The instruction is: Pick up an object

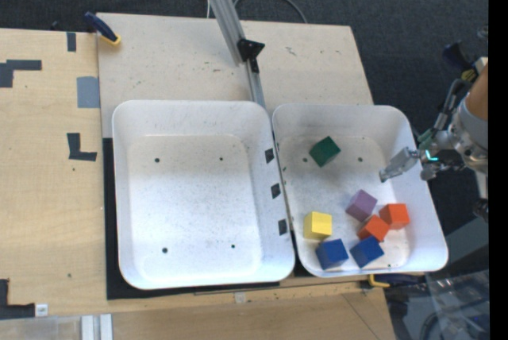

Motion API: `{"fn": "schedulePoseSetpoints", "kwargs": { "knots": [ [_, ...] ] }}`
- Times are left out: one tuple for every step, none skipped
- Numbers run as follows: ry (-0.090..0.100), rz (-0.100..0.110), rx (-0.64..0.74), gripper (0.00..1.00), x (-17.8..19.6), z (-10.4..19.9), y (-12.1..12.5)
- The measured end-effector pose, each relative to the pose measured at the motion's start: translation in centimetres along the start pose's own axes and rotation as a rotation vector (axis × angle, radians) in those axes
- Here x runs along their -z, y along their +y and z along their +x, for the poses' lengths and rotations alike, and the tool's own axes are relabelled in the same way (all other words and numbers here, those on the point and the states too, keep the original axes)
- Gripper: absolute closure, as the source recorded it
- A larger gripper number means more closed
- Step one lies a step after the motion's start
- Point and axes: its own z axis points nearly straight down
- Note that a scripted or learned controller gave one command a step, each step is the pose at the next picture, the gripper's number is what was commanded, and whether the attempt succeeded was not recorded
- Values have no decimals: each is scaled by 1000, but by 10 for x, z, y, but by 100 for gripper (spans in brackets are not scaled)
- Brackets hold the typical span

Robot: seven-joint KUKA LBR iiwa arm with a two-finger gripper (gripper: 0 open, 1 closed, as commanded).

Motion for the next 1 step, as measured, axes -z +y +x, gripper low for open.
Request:
{"fn": "schedulePoseSetpoints", "kwargs": {
  "knots": [
    [-1, -4, 2, 0, 2, 0, 1]
  ]
}}
